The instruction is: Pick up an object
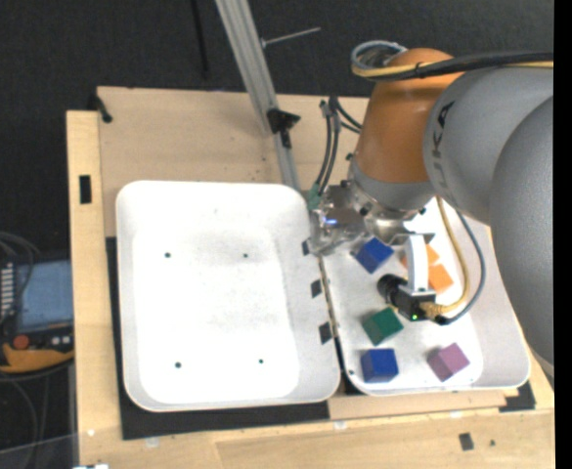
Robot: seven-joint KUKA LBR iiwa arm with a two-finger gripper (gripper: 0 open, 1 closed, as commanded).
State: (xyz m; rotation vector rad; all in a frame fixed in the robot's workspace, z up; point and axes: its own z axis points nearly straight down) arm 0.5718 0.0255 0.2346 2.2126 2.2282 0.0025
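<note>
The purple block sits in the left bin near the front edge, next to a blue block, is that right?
Not quite. The camera view shows the purple block in the right bin, not the left. The rest holds: it lies near the front edge, beside a blue block.

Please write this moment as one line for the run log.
arm: over right bin | claw: at bin's upper left, fingers unclear | blocks in bin: blue, green, blue, purple | held: none seen
</note>
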